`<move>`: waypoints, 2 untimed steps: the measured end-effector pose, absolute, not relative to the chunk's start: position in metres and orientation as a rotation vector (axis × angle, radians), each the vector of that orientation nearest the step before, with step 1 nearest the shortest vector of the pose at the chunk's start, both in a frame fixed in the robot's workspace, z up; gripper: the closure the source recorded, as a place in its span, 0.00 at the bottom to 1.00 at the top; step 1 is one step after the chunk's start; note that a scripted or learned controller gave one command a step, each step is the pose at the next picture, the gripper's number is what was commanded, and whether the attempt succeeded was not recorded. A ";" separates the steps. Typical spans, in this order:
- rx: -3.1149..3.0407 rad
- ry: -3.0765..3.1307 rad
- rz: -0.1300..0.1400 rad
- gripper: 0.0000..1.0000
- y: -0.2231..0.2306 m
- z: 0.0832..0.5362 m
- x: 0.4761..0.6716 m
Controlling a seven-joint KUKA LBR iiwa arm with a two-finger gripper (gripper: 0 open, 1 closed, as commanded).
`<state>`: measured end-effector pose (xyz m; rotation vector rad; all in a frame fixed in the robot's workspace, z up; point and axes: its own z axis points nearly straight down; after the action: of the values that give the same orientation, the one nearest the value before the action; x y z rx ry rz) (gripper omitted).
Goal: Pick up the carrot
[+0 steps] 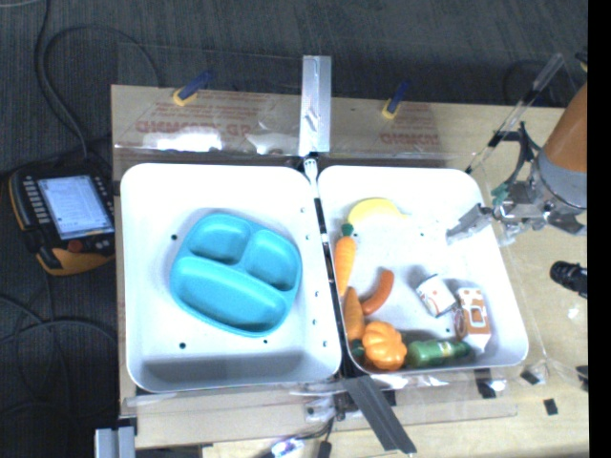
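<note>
The carrot point(344, 261) is orange with a small green top and lies lengthwise against the left wall of the right bin point(496, 256), its top pointing toward the back. My gripper point(467, 224) hovers over the right bin's back right part, well to the right of the carrot and apart from it. The arm's grey wrist and orange band point(565, 151) sit beyond the bin's right rim. Nothing shows held in the gripper.
Around the carrot lie a yellow fruit point(374, 210), a red sausage point(378, 291), an orange piece point(352, 314), a small pumpkin point(383, 345), a green bottle point(439, 352), a white can point(435, 296) and a small carton point(474, 316). The left bin point(153, 351) holds a blue divided tray point(236, 271).
</note>
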<state>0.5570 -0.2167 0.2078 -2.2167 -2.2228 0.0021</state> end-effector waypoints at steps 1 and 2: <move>-2.400 -2.023 0.004 0.00 -0.145 0.185 0.569; -2.445 -1.969 0.006 0.00 -0.011 0.182 0.530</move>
<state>0.5301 -0.0111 0.1824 -2.4453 -1.9689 0.0058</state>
